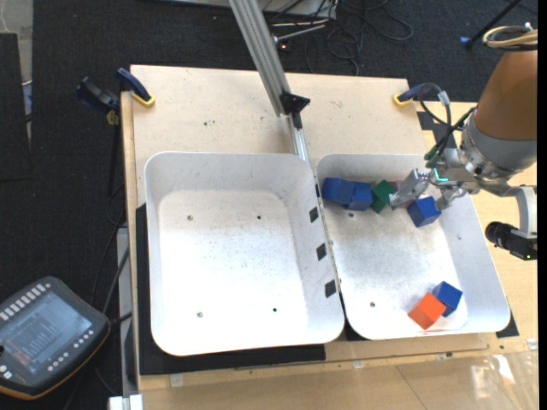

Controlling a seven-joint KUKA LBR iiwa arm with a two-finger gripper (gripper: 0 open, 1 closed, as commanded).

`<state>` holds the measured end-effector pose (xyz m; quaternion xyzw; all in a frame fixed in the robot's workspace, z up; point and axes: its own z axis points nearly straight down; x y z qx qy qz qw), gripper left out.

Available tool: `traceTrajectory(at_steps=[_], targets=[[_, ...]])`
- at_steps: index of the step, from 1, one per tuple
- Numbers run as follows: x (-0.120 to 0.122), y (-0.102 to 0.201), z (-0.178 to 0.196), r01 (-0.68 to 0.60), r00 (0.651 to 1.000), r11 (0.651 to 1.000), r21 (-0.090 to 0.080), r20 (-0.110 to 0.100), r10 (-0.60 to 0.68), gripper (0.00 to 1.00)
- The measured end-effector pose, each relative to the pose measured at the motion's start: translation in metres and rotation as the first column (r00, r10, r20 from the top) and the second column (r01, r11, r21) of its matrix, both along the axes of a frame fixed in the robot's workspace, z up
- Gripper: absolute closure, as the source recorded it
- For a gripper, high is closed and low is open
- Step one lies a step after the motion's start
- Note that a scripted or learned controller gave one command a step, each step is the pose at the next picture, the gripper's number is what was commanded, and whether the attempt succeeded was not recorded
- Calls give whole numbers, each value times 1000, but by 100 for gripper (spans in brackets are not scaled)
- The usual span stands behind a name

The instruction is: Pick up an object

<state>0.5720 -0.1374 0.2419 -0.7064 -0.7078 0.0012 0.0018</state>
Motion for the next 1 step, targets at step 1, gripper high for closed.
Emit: traceTrajectory(at_steps=[1], targets=[[0,0,2,2,1000,1000,-1,3,-2,0]])
